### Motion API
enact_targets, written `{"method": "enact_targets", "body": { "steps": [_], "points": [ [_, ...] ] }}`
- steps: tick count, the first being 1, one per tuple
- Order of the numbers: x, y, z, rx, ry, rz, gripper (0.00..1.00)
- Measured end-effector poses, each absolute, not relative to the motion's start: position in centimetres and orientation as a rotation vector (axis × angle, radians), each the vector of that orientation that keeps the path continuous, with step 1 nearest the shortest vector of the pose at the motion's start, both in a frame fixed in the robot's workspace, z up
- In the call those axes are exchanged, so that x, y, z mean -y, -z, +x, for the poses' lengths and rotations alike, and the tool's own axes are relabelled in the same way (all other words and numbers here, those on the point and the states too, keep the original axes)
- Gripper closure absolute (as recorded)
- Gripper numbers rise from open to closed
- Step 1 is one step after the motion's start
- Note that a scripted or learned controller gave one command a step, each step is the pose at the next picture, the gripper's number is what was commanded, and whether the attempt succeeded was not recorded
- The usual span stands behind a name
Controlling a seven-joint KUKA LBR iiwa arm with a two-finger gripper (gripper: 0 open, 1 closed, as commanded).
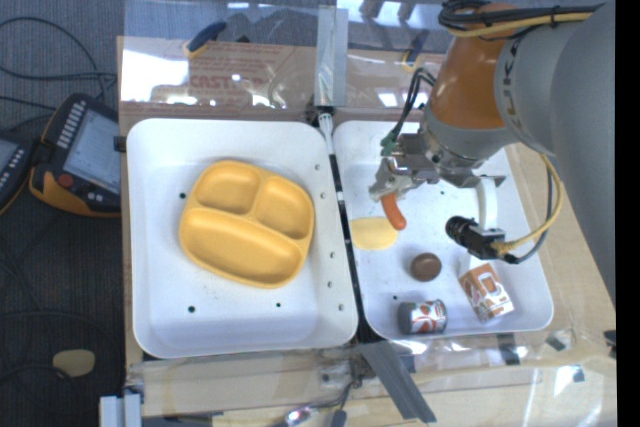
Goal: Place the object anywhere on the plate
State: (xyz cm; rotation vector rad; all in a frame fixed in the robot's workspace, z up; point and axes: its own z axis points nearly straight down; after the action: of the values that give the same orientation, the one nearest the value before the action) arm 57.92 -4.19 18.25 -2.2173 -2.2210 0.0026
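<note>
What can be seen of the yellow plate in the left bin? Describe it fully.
The yellow plate is a rounded, glossy tray that looks like moulded plastic, divided into three compartments: one long section along its near side and two smaller ones behind it. It lies flat and upright, turned at a slight angle, near the middle of the left bin. Its compartments hold nothing. It rests on the bin floor alone, and nothing else touches it.

The arm (560, 75) is a thick, smooth grey cylinder with a broad orange band (470, 85) above the wrist. Black and yellow cables loop across the top at twelve o'clock and trail down at four o'clock to a small black cylindrical fitting (468, 233). The tool (392, 190) is pale metal with dark parts.
</note>
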Motion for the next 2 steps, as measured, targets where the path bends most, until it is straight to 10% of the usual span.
{"method": "enact_targets", "body": {
  "steps": [2],
  "points": [
    [-10.5,-18.4,57.5,2.223,-0.006,-2.216,1.00]
  ]
}}
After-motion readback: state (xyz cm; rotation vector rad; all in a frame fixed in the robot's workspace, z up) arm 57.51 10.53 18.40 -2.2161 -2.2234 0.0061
